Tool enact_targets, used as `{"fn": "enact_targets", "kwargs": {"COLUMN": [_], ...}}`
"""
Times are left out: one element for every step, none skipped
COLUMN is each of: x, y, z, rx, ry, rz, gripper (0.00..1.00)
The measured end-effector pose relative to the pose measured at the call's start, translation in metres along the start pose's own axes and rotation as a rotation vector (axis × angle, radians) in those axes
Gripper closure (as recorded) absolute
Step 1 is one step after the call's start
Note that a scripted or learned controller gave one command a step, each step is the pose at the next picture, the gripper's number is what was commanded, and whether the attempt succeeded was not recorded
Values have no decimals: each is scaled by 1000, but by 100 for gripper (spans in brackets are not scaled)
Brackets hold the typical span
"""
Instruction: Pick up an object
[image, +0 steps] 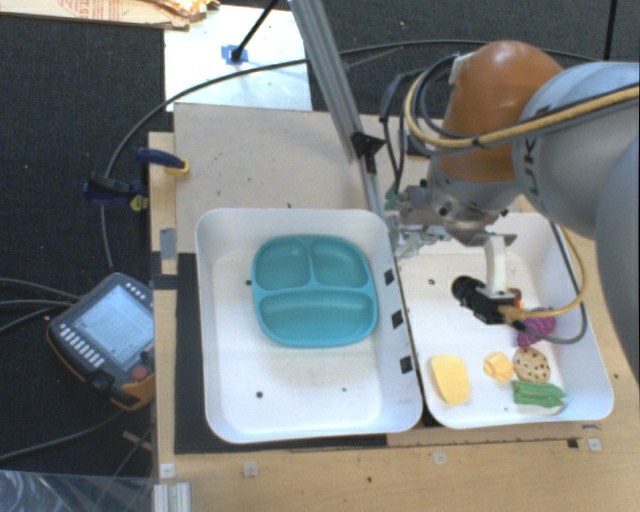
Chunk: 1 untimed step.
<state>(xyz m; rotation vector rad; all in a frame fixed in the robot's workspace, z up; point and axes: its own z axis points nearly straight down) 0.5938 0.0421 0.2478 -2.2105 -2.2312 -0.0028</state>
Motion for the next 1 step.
{"fn": "enact_targets", "kwargs": {"x": [47], "y": [-31], "z": [3], "rx": [2], "ry": [0], "rz": [0], "gripper": [100]}}
